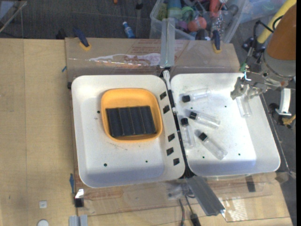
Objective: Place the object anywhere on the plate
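The end effector (244, 91) hangs over the upper right part of the right bin (263, 149), at the end of the grey arm (282, 36) with its orange band that enters from the right; its metal parts are small and partly blurred against the white bin wall, so I cannot tell how it is set, and nothing can be made out held in it; just beneath it lies a clear vial (244, 108), faint against the white, and whether the two touch cannot be told.

The right bin holds several clear plastic vials with black caps, scattered and apart from one another: one near the top left (195, 97), lying roughly crosswise; one in the middle (204, 118), tilted down to the right; one close to the divider (186, 132), lying nearly lengthwise; and one lower down (211, 145), slanting toward the bin's lower right.

The left bin (89, 159) carries the orange plate (109, 100), squarish with rounded corners, sitting a little above the bin's centre; on the plate lies a black ribbed block (130, 121), covering most of its floor; none of the vials is on the plate.

Both bins rest side by side on the wooden desk (28, 126); behind them stands a clear tub of mixed coloured items (197, 8).
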